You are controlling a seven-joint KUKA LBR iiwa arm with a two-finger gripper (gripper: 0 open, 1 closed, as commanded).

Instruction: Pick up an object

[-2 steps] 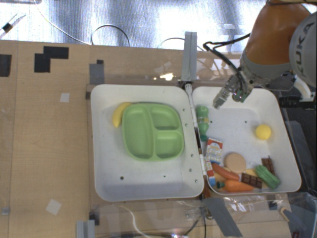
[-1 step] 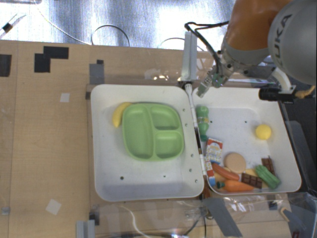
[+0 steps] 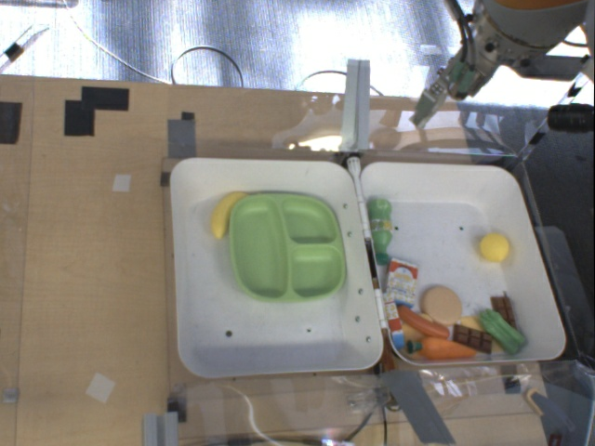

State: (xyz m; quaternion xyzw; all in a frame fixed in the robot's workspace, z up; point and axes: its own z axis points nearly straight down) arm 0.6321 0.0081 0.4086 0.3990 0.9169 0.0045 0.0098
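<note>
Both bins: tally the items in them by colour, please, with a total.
Green: 3 (divided plate, piece by the divider, piece at lower right)
Yellow: 2 (banana, lemon)
Orange or red: 2 (carrot, sausage-like piece)
Brown: 2 (round bun, chocolate bar)
Printed carton: 1
Total: 10, though the lower right pile overlaps and may hide more.

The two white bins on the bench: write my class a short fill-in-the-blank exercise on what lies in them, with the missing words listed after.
1. The green divided plate lies in the ____ bin.
2. The fruit peeking out from under the plate's left edge is a ____.
3. The yellow lemon lies in the ____ bin.
4. The gripper hangs above the right bin's ____ edge.

Missing words: left; banana; right; far
</note>
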